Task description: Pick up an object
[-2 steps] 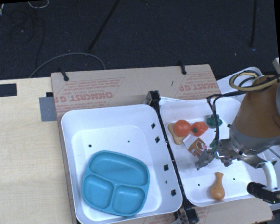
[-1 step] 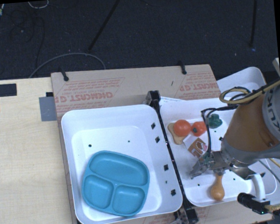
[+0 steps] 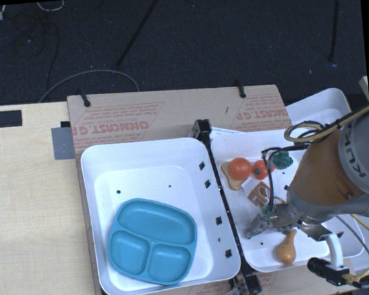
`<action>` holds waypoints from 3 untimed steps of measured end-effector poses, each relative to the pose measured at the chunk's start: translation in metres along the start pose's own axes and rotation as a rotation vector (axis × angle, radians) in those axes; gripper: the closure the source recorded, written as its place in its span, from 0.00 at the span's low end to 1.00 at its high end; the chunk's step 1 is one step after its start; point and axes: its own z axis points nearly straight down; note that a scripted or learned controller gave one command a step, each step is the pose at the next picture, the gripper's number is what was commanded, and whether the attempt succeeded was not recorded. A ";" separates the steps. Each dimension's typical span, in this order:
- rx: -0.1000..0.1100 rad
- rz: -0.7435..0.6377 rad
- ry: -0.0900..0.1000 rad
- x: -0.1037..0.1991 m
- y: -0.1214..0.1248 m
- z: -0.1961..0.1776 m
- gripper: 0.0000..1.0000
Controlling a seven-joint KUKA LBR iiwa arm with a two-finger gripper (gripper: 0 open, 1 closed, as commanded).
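Overhead view of the bench as I am watching it from the remote station. I am seeing two shallow white bins side by side on a cardboard sheet [image 3: 168, 116] whose red printing, upside down from here, is reading roughly "CHEMCAST GP" in two places; I cannot vouch for every letter. The left bin [image 3: 140, 155] is holding a blue divided tray [image 3: 152, 241] with three compartments, lying flat toward the near side. The right bin [image 3: 249, 149] is carrying the loose objects: an orange ball [image 3: 240, 168] touching a tan piece [image 3: 230, 178] on its left, a smaller red-orange item [image 3: 260, 169] just beside it, a green item [image 3: 282, 161] near that, a small brown-and-white packet [image 3: 260, 195] near the bin's middle whose label is too small for me to read, and a tan pear-shaped object [image 3: 286, 250] lying near the front wall. The arm [image 3: 333, 174] is reaching in from the right, its orange band over the bin and dark letters, perhaps "KU", showing on the grey casing at the edge. The gripper [image 3: 264, 222] is hanging low over the bin floor between the packet and the pear-shaped object, close to both; I cannot tell how its jaws are standing, and I am seeing nothing held in them.
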 end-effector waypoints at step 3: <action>-0.004 -0.001 -0.001 -0.008 0.007 -0.122 1.00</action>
